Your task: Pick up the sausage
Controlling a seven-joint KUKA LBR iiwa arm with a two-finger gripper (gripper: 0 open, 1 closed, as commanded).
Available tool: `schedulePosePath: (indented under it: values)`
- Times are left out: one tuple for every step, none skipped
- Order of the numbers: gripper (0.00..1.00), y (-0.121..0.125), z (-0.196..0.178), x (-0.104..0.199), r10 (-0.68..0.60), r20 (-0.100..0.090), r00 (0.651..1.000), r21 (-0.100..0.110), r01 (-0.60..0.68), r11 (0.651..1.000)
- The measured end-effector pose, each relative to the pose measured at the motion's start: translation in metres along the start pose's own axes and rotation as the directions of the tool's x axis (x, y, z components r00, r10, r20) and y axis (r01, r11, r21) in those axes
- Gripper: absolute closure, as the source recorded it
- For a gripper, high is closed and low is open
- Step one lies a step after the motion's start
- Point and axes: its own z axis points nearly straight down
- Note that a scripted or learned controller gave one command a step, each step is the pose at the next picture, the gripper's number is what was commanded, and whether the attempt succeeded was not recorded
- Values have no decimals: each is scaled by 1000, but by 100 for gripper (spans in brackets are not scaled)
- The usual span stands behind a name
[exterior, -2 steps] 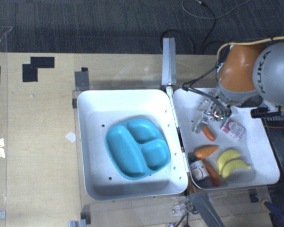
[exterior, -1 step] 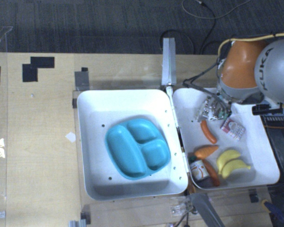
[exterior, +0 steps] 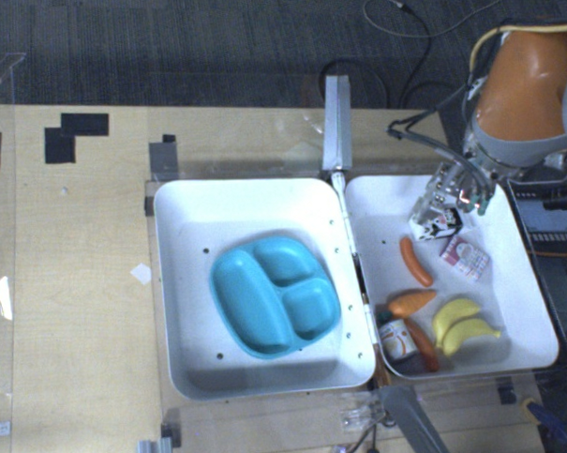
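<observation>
1. Claw [exterior: 440, 216] of dull metal is seen low over the upper part of the right bin [exterior: 541, 324]; whether it is open or closed cannot be told, and nothing is seen gripped in it.
2. A smooth, orange-red sausage [exterior: 415, 262], a short rounded cylinder, is seen lying flat on the right bin's floor, just below and to the left of the claw and apart from it.
3. A small crinkled packet [exterior: 465, 257], white with pink print, is found just right of the sausage.
4. A tapered orange carrot [exterior: 411, 303] is seen below the sausage, and a darker red-brown sausage-like piece [exterior: 423, 344] beneath that, beside a small printed can [exterior: 396, 342].
5. Two curved, glossy yellow bananas [exterior: 462, 324] are seen to the right of these.
6. A turquoise plastic tray [exterior: 272, 295] with three rounded compartments is held in the left bin [exterior: 182, 272], which is shallow, white and matte.
</observation>
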Motion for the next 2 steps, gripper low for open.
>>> schedulePosePath:
  values:
    - [0,0,1,0,0,-2,1000,1,0,1000]
    - [0,-31,113,-11,42,-3,999,1,-42,999]
